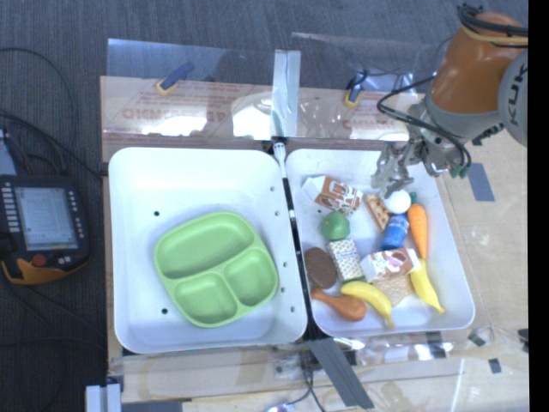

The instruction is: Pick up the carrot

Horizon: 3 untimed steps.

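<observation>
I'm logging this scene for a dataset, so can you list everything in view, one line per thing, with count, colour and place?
carrot: 1, orange, right bin, near its right wall
bananas: 2, yellow, right bin, front
egg: 1, white, right bin, left of the carrot's top
blue bottle: 1, blue, below the egg
green round item: 1, green, right bin, left part
drumstick: 1, orange-brown, right bin, front left
brown disc: 1, brown, above the drumstick
divided plate: 1, light green, left bin
bins: 2, white, side by side
handheld screen unit: 1, black, far left
arm: 1, grey and orange, upper right
pincer: 1, grey, over the right bin's back
</observation>
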### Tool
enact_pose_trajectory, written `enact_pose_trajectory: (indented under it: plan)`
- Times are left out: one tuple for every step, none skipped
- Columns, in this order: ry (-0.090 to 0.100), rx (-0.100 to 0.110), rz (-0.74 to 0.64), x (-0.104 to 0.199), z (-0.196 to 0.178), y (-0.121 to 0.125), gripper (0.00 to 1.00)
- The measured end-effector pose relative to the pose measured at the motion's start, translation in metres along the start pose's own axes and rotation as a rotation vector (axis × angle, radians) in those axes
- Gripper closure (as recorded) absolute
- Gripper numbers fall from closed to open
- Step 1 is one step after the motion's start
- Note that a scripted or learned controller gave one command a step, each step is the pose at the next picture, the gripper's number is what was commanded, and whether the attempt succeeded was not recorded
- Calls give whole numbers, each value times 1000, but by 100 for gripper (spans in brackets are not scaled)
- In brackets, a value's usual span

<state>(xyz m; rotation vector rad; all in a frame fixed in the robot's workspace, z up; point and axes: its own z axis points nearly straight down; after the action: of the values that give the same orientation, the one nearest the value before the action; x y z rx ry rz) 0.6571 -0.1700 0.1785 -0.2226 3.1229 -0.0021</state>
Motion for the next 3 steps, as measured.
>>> enact_pose_trajectory:
  plan:
    - [-3,1,-113,74,85,-30,100]
    - [-2,2,-272,41,-17,-9,100]
    - [5,-3,-433,-7,-12,-47,100]
